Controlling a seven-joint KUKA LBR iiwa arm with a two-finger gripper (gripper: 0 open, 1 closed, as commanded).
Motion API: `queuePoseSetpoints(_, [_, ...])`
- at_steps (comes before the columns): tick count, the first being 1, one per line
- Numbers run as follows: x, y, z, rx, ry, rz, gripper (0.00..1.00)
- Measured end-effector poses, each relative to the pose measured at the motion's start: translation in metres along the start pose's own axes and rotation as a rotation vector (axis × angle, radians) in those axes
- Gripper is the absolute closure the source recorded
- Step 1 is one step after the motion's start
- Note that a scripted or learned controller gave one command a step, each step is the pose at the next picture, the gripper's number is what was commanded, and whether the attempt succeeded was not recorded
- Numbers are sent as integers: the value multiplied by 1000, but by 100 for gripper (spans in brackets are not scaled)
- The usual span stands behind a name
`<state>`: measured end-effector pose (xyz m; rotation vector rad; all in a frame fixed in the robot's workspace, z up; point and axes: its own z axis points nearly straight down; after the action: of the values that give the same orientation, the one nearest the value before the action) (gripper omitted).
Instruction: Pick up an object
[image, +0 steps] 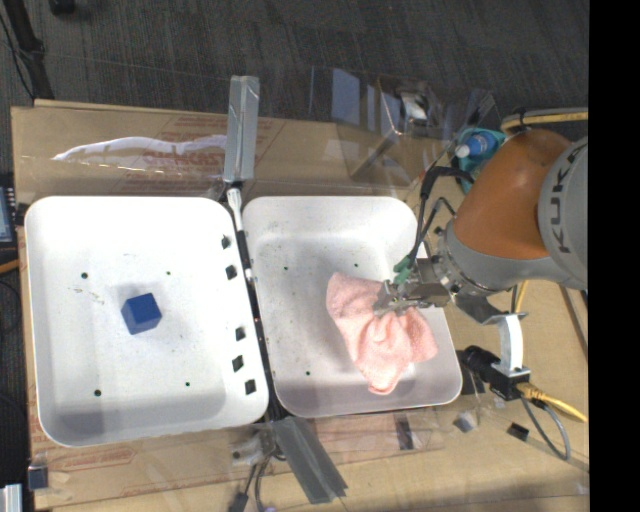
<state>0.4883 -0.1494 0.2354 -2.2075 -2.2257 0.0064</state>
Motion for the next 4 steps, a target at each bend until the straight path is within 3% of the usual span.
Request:
queuePoseSetpoints(1, [-11,50,127,-1,0,-236,0])
queuePoseSetpoints(2, [41,43,127,-2,-1,-369,0])
queuePoseSetpoints(4, [41,43,127,-2,-1,-368,0])
